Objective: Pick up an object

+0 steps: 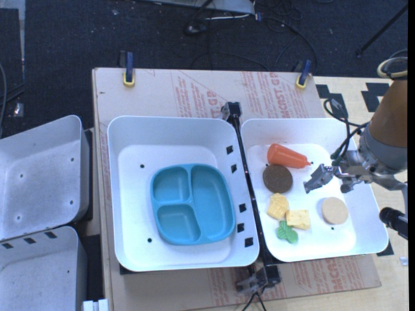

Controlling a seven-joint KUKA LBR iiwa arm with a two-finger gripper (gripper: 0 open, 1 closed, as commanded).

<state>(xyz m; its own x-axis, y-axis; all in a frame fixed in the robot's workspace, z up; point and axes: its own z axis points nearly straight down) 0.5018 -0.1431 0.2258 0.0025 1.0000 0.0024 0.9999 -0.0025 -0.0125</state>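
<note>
While the arm is reaching in from the right, its gripper is hovering over the right bin, above the bare white floor between the dark brown disc and the tan disc. Whether the pincer is released or clenched cannot be told from this angle, and nothing is showing between its tips. The pieces available for picking are all lying in the right bin: an orange carrot-shaped piece is lying near the back, with the dark brown disc just in front of it. Two yellow pieces, one and another, are sitting side by side toward the front, and a small green piece is resting just below them, touching or nearly so. The tan disc is lying apart from that cluster, nearer the right wall. In the left bin, a blue divided tray with three compartments is sitting near the middle. Both bins are resting on a cardboard-covered bench held by yellow clamps at the back edge.
</note>
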